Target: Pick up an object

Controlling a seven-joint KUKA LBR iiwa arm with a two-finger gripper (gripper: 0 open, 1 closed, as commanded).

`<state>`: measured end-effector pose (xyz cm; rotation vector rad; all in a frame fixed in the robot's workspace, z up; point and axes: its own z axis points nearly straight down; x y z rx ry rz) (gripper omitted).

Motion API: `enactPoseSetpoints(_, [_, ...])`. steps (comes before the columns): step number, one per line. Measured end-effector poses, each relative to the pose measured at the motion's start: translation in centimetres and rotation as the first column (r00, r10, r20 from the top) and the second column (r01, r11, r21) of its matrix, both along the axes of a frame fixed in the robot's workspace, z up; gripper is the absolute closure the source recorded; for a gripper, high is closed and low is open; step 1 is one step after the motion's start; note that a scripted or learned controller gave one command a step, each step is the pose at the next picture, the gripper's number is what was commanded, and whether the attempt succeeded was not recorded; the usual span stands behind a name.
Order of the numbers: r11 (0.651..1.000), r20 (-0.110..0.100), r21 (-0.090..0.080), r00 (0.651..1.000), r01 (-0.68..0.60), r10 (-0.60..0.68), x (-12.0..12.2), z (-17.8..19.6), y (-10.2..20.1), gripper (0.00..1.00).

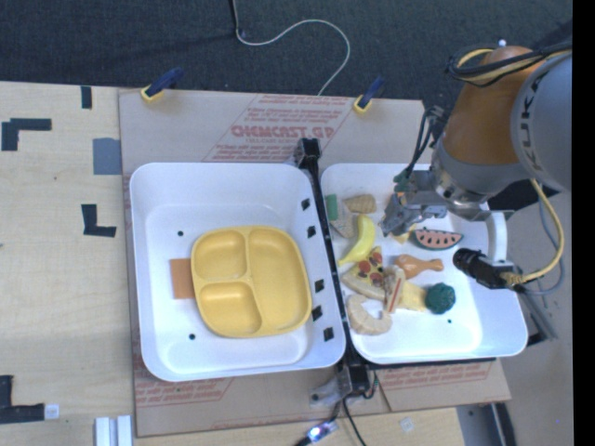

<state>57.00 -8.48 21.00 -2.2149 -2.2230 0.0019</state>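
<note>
The toy foods lie together in the right bin (502, 342): a banana (362, 240), a watermelon slice (436, 239), a chicken leg (418, 266), a green broccoli (441, 296), a pizza slice (372, 272) and a pale ring-shaped piece (367, 316), maybe a bagel. The gripper (402, 217) hangs above the upper part of this bin, between the banana and the watermelon slice; I cannot tell how far it is open, and nothing is seen between its parts. The left bin (153, 249) holds a yellow divided tray (251, 280), with an orange card (180, 278) touching its left edge.
</note>
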Motion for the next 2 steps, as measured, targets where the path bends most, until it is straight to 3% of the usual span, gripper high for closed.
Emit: enactPoseSetpoints(2, [1.0,-0.002,0.001,1.0,-0.001,0.001,-7.4,0.9,7.5,1.0])
